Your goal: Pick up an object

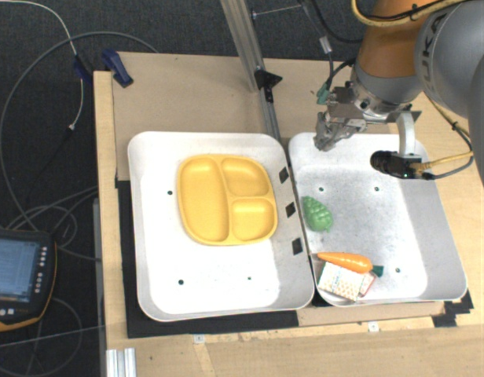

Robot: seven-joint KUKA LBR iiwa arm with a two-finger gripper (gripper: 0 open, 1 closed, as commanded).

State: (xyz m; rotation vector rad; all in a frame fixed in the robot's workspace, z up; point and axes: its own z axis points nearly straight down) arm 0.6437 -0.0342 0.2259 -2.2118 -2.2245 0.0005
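Observation:
In the right bin [399, 210] lie a green knobbly toy [317, 214] near the left wall, an orange carrot [346, 261] with a green tip near the front, and a small patterned box [343, 283] just in front of the carrot. My gripper [327, 140] hangs over the bin's far left corner, well behind the green toy. Nothing shows between its fingers.
A yellow divided plate [226, 199] sits in the left bin [155, 273]. A metal post [242, 30] rises behind the bins. Black clips [290, 209] line the seam between the bins. A blue clamp [116, 67] grips the bench's far left corner.

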